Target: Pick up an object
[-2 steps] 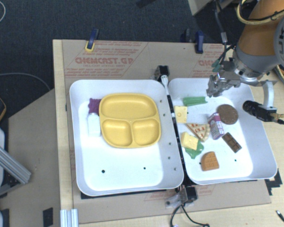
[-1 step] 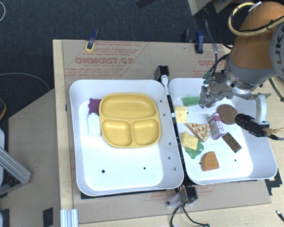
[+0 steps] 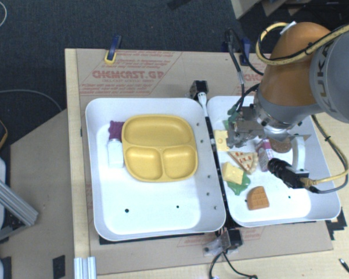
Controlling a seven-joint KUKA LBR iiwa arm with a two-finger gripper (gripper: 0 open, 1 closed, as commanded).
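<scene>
The gripper (image 3: pixel 239 133) hung low in the right bin (image 3: pixel 322 211), over crowded toy food; whether it was open or closed, I couldn't tell. The pizza slice (image 3: pixel 244 158) lay just beneath, touching the cheese wedge (image 3: pixel 233 174), so a grab risked nudging both aside.

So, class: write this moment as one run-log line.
arm: over right bin | gripper: above pizza slice | yellow tray: left bin

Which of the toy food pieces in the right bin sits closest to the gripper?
The pizza slice, right beneath the gripper. The cheese wedge and the brown bread piece lie farther toward the bin's front edge.
</scene>
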